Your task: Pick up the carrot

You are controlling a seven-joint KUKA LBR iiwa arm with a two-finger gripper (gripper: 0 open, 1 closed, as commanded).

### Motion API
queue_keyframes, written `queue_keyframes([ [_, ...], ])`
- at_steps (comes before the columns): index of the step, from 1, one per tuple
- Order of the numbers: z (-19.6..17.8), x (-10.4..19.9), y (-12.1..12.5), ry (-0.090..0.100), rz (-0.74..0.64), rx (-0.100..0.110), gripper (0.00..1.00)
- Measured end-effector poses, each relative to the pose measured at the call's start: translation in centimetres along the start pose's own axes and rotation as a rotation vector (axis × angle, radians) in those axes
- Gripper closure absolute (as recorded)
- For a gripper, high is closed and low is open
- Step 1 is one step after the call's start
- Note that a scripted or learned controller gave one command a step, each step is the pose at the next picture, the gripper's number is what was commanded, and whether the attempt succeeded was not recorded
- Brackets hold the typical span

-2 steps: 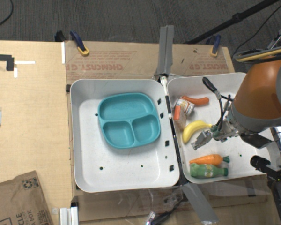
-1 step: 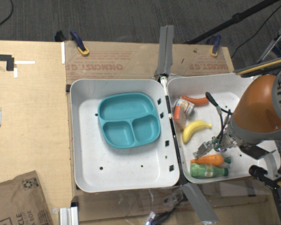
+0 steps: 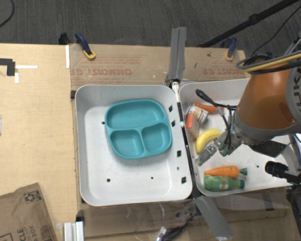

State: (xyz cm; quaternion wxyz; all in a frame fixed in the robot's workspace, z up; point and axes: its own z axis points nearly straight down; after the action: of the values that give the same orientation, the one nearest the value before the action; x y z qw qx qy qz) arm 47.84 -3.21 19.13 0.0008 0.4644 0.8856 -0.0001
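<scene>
Carrot (image 3: 221, 171) lying flat in the right bin (image 3: 256, 184), toward its near side, directly against the far side of a green bottle (image 3: 223, 184), green-tipped end pointing right. Gripper (image 3: 214, 150) lowered into the same bin just far of the carrot and apart from it, right beside a banana (image 3: 206, 138); how wide it stands cannot be told, nothing seen in its hold. Teal divided plate (image 3: 138, 128) in the left bin (image 3: 90, 149).
</scene>
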Motion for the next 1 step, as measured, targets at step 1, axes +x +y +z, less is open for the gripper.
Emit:
queue_keyframes([
  [1,0.81,-6.52,-4.62,0.001,0.079,0.002,0.0],
])
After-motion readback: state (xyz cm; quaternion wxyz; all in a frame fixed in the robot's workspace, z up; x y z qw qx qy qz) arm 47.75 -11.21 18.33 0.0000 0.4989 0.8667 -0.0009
